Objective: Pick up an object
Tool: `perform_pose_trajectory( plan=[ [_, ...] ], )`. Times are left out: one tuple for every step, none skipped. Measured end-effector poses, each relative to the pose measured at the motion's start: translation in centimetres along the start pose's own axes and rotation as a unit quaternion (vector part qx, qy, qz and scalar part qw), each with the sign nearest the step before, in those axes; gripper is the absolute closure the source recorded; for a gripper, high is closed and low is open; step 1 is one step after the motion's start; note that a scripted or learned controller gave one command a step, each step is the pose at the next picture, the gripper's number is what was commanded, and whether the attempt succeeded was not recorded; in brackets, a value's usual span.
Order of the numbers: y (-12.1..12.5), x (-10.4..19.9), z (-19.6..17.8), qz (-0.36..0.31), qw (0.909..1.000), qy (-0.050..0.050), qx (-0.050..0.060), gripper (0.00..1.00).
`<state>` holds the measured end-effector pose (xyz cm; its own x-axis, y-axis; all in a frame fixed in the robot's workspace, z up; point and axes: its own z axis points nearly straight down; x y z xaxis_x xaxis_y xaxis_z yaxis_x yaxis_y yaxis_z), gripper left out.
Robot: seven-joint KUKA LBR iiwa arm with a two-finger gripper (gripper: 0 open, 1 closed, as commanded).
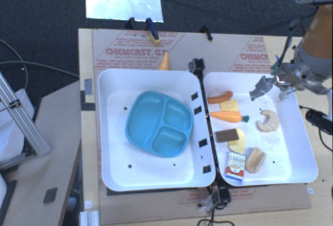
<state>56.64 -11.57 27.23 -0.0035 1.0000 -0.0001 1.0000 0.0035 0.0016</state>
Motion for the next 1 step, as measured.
perform_pose_trajectory(
  plan=[
    [-5.37,-1.66,12.32,0.003,1.0,0.001,0.007,0.0]
  ],
)
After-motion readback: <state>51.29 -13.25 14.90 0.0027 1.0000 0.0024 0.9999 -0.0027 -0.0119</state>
